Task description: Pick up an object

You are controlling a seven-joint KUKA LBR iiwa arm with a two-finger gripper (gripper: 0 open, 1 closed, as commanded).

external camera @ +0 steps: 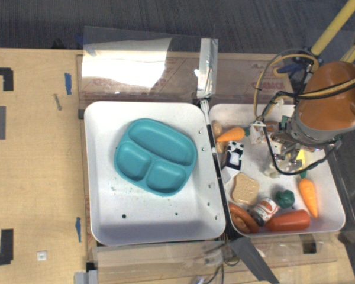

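Bench and bins inspected.
Plywood bench [29,158], two white bins: teal tray [157,157] in left; carrot [308,195], bread [245,189], sausage [291,220] in right [337,218]. Gripper [291,154] over right bin; finger state indeterminable.

My arm [328,102] is grey, with a rounded orange band [334,93] above the wrist. Black and yellow cables [284,70] loop around the wrist housing, with thin wires below.
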